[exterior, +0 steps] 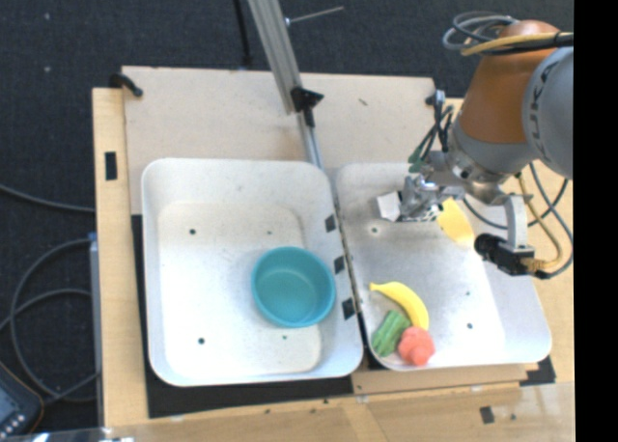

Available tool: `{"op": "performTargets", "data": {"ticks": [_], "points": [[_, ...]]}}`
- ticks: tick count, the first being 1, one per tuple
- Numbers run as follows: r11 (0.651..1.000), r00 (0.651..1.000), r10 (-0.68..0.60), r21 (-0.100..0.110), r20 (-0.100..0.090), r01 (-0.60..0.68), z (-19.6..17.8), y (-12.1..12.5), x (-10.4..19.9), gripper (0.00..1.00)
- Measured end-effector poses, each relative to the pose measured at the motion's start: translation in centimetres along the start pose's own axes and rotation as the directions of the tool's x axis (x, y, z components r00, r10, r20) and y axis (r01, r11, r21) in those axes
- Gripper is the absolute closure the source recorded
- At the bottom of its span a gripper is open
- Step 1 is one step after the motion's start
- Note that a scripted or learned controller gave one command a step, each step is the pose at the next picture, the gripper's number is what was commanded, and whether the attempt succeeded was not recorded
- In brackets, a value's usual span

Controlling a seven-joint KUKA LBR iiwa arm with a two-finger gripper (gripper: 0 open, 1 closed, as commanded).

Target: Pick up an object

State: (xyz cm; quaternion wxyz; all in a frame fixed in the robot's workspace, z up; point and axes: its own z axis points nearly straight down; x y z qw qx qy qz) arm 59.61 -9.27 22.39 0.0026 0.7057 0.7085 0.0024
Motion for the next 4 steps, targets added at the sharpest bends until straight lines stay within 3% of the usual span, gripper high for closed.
{"op": "performTargets", "data": {"ticks": [1, 2, 4], "points": [[1.0, 1.0, -0.001, 0.003, 0.0, 0.001, -2.5, 0.1, -0.1, 1.0], [1.0, 1.0, -0.002, 0.006, -0.001, 0.002, -2.4, -2.0, 5.4, 1.0], [1.0, 1.0, -0.004, 0.008, -0.003, 0.004, -3.1, -3.3, 16.6, 1.0]]}}
